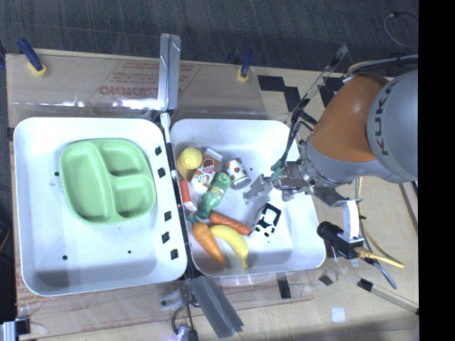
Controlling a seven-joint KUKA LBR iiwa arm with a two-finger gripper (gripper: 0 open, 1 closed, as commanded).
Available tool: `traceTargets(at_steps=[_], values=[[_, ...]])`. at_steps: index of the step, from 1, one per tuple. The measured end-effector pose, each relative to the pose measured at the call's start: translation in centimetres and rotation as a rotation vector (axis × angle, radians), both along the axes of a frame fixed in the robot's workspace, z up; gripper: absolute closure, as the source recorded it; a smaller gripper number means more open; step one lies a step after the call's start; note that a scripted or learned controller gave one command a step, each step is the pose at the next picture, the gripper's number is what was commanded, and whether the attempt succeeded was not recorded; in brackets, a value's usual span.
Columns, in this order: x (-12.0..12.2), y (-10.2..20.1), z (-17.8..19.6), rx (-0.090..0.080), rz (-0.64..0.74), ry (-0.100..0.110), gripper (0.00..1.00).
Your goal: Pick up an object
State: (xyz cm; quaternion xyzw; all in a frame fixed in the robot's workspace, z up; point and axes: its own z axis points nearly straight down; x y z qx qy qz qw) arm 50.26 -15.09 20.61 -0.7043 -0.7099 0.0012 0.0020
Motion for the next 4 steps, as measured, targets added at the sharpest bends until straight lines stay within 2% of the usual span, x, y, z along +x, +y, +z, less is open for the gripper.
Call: traceTargets(at_steps=[1,2,3,4], values=[[0.1,-1.2,-7.1,0.0,0.074,0.0,0.0],[-0.6,-0.9,-5.8,-0.002,0.013,-0.003,0.0],[-2.5,5.0,-10.1,0.0,-0.145,-0.004,0.0],[-2.5,4.9,-9.1,-0.001,-0.143,-0.003,1.0]])
